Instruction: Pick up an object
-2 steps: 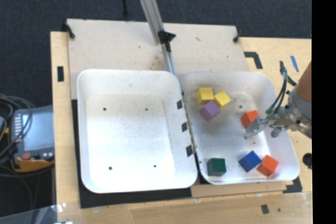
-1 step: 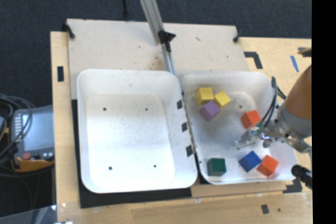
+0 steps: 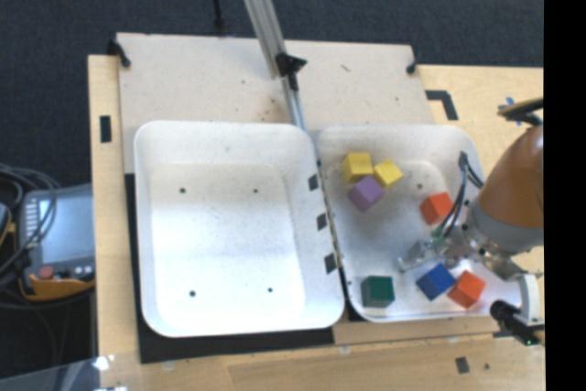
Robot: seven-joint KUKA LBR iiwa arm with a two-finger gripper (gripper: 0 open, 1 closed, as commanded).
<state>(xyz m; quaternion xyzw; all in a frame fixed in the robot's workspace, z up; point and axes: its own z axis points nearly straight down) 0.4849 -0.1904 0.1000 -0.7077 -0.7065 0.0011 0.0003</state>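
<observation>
- Start at the left bin: nothing there bears on the pick, so your work is all in the right bin.
- In the right bin, near its left wall and front edge, you have a green cube on its own, well apart from the arm.
- Toward the back of that bin sit two yellow cubes touching or nearly so, with a purple cube just in front of them and against them.
- Further right, an orange block lies near the arm's cables.
- The gripper is low in the bin, right of centre, its metal tips just above and beside the blue cube; a second orange block touches the blue cube on its right, near the front right corner.
- You cannot tell from this view how wide the tool stands; no cube shows between its tips, so treat nothing as held.
- I judge the step to be the reach and descent, with the grasp not yet made and the blue cube the likeliest target.
- Your next move calls for centring the tips over one cube alone, the blue one, clear of its orange neighbour, then closing and lifting straight up.
- The risk I see: the tips straddle both blocks or push the blue cube aside.
</observation>
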